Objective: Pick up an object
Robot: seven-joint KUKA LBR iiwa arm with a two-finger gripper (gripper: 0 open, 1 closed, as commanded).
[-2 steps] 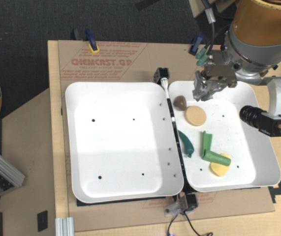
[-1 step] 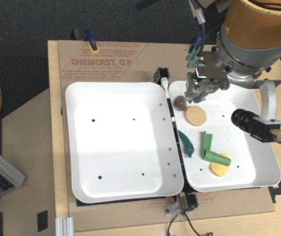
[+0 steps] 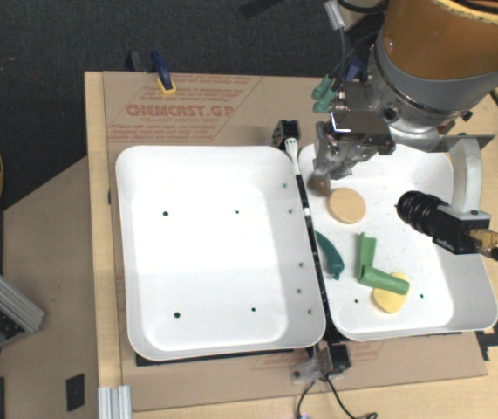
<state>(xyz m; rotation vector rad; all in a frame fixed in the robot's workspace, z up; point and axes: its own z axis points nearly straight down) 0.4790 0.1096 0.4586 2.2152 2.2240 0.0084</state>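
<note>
tan disc in right bin, jaws just beside it, grip state unclear, green pieces nearby

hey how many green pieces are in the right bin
3: a dark teal curved piece by the left wall, and two lighter green sticks, one upright, one flat. The arm may hide more.

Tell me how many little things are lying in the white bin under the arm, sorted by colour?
Tan: 1, the round disc
Yellow: 1, the yellow piece
Green: 2, the L-shaped piece and the darker curved piece by the bin's left wall
Total: 4
</note>
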